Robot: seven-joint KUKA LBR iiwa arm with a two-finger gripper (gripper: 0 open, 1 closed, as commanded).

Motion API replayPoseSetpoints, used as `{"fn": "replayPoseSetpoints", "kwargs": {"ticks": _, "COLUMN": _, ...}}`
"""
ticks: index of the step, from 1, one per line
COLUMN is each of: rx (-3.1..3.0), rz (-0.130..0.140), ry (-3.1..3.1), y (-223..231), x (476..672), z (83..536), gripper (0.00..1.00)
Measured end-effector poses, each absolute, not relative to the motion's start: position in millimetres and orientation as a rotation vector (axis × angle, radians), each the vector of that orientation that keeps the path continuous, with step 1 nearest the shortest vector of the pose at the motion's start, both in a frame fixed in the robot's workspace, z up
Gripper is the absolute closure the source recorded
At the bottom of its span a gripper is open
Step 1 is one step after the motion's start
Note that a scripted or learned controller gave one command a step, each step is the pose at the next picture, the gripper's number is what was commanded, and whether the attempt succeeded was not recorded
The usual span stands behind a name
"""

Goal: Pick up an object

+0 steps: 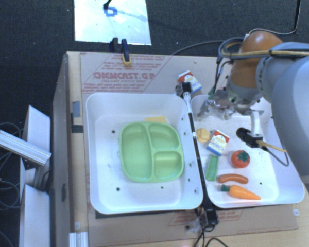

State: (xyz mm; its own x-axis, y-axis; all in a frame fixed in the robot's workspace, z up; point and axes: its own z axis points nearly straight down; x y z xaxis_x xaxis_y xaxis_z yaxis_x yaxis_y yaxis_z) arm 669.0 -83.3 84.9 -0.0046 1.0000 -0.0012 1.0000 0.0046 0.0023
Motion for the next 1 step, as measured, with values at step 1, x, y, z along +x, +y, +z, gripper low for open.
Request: {"fn": "replayPoseSetpoints", "kwargs": {"ticks": 1, "rx": 2.217, "rz": 0.002, "ry": 2.222, "y": -85.2, "x": 669.1, "z": 85.2, "gripper": 0.0}}
